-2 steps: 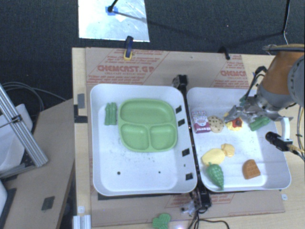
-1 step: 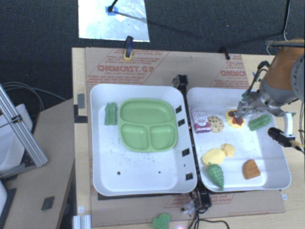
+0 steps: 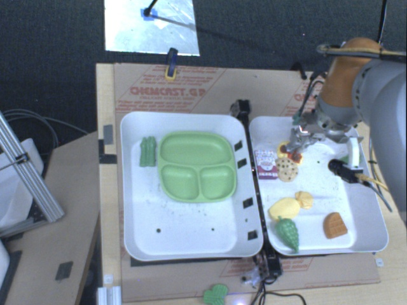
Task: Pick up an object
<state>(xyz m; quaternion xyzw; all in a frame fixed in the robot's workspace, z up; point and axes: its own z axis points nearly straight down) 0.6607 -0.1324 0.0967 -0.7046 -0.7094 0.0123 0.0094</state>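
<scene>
The toy foods lie loose and spread out over the floor of the right bin [image 3: 375, 234]. Most have clear space around them, which suits a pick from above. The left bin [image 3: 137, 234] holds a green divided plate [image 3: 197, 167], lying flat near its middle, and a green bean bundle [image 3: 147, 151] just beside the plate's left edge.

The claw [image 3: 296, 146] hangs over the far left part of the right bin, pointing down. Right by its tip is a small red and yellow item [image 3: 284, 150], with a chocolate-chip cookie [image 3: 287, 168] just below it and a red and white packet [image 3: 265, 161] against the bin's left wall. These three sit close together, so judging by position the pick is aimed at one of them, most likely the small item or the cookie. I cannot tell whether the claw is open or closed, or whether it has hold of anything.

Nearer the front of the bin, well apart from the claw, are a yellow lemon [image 3: 284, 208], a small yellow piece [image 3: 304, 199] touching it, a green cone-shaped fruit [image 3: 288, 232] and a brown bread piece [image 3: 335, 225].

The arm [image 3: 375, 94] comes in from the right and bends sharply downward at the orange band [image 3: 346, 68]. That bend sets the wrist steep over the table [image 3: 191, 88].
</scene>
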